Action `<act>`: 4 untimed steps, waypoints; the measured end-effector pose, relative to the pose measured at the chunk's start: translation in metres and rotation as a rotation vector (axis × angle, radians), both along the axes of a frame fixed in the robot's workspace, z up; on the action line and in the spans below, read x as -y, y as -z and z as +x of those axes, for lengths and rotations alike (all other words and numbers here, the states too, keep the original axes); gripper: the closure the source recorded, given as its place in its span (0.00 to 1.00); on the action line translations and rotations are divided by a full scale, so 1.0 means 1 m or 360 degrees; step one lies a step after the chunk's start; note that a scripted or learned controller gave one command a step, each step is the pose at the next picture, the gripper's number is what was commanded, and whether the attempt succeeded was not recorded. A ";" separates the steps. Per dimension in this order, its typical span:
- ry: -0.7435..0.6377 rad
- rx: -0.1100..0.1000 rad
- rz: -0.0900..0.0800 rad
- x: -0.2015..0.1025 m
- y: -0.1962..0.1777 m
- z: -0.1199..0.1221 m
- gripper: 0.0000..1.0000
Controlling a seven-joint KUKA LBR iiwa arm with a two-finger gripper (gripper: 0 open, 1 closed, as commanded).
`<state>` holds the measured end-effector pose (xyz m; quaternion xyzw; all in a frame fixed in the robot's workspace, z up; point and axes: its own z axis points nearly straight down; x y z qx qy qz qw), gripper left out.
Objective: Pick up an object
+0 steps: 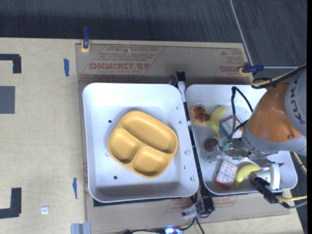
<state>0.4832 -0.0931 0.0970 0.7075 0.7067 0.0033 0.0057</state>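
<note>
1. Lowest in the frame, you had a yellow banana-shaped piece beside a small red-and-white box, at the lower right.
2. Both lay in the right bin, with a brown ball, a red-and-yellow toy and another yellow piece crowded above them, any one a candidate.
3. Your gripper sat low among them at centre right; its jaw state could not be told.
4. At centre, the left bin held a yellow divided tray, well apart.
</note>
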 end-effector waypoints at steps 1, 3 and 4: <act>-0.0003 -0.0017 0.0007 0.000 0.011 -0.003 0.00; -0.0001 -0.0006 0.0003 0.001 0.000 -0.001 0.00; -0.0002 -0.0018 0.0007 0.000 0.011 -0.003 0.00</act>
